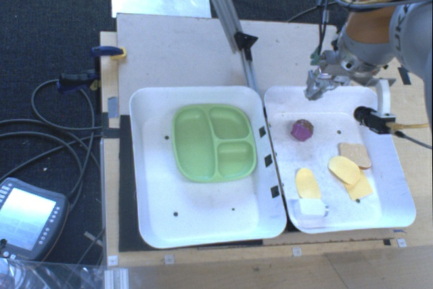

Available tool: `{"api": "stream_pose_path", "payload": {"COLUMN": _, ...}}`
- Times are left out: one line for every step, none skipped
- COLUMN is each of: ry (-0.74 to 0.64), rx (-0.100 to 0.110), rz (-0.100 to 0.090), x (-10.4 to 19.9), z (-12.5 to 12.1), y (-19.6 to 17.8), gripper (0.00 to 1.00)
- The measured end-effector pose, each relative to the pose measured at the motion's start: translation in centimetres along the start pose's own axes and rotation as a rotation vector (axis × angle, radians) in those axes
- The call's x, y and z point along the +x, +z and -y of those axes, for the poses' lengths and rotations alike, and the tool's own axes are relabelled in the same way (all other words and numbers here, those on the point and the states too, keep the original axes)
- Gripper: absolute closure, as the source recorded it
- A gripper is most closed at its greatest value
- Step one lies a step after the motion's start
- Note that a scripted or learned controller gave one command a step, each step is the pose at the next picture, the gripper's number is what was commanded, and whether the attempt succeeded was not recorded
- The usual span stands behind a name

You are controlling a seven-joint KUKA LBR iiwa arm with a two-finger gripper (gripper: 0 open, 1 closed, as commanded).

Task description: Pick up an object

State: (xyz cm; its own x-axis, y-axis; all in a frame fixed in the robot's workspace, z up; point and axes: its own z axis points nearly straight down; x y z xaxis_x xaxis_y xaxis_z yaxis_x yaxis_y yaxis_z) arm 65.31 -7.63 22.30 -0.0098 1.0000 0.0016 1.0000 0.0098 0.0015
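Camera view: metal claw (316, 89), grip state indiscernible, above right white bin (389, 206); small round purple object (302, 130) nearby.

You cannot tell how the gripper (316, 88) stands, its tip being small and blurred above the right bin (403, 206), while the arm (389, 3) runs off the right edge, the handheld pendant (30, 216) is clipped at the left, and the brown slice (356, 155) lies partly under a yellow piece (344, 170).
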Motion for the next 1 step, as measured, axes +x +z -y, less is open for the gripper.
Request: {"api": "stream_pose_path", "payload": {"ry": -0.001, "rx": 0.001, "rz": -0.001, "x": 5.05, "z": 2.50, "y": -1.20, "gripper": 1.00}}
